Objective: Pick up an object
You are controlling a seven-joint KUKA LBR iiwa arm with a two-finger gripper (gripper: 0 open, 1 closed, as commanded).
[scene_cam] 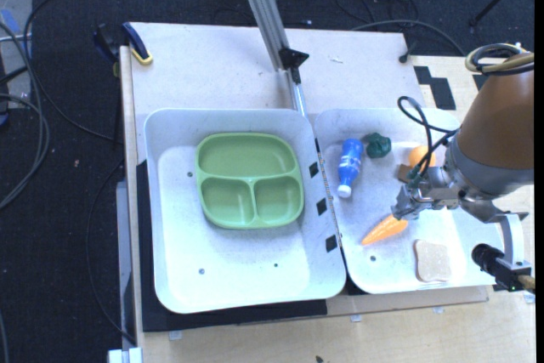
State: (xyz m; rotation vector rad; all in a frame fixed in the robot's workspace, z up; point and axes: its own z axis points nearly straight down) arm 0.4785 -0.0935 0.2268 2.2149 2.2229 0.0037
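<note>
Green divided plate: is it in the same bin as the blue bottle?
No, the green divided plate lies in the left bin; the blue bottle lies in the right bin.

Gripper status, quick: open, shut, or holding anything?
Gripper: cannot be told from the camera view. It is low in the right bin, at the wide end of the orange carrot; a grasp is not visible.

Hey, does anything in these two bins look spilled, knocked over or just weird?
Nothing looks spilled or broken. The blue bottle lies on its side in the right bin, alongside loose toy food: a carrot, a green piece and a tan slice. The green tray sits flat in the left bin.
</note>
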